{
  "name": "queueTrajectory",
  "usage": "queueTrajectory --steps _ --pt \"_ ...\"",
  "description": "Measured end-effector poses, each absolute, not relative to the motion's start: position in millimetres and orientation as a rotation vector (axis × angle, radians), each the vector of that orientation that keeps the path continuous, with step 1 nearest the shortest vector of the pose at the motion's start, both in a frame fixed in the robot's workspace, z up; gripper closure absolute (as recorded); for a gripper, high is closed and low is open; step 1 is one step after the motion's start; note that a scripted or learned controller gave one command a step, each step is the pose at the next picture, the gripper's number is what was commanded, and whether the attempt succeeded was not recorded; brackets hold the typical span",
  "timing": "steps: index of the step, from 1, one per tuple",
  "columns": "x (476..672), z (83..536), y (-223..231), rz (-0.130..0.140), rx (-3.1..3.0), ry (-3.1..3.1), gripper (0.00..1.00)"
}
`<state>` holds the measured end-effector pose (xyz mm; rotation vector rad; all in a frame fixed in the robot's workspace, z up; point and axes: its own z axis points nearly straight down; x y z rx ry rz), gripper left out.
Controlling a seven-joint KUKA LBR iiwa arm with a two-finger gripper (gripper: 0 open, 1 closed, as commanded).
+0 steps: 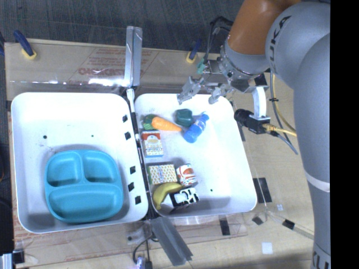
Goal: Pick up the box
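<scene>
The gripper hangs over the far rim of the right bin, its two fingers spread wide with nothing between them. The box, a small red-and-white carton, lies flat on the bin floor against the left wall, just by the divider between the two bins. From the fingers it lies toward the near side and off to the view's left, with the carrot between the two: the carrot's tip sits just beyond the box's far end, close enough that I cannot tell whether they touch. The box's long axis runs roughly from far to near in the view, nearly parallel to the divider, with its darker top band at the far end; which end is the carton's opening is too small to read. A second, patterned box lies just nearer along the same wall, beside a can and a banana, so the task's word could mean either one. For the red carton, I judge the fingers would need to close across its short width, and the wall leaves little room on that side.
</scene>
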<state>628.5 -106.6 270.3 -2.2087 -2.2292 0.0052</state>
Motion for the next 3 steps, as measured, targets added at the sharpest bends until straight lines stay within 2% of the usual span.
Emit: queueTrajectory --steps 1,2,3 --pt "604.3 116 -143 -0.01 -1.958 -2.474 0.0" --pt "549.2 92 -138 0.001 -2.029 -2.397 0.0" --pt "549.4 102 -139 0.002 -2.024 -2.401 1.0"
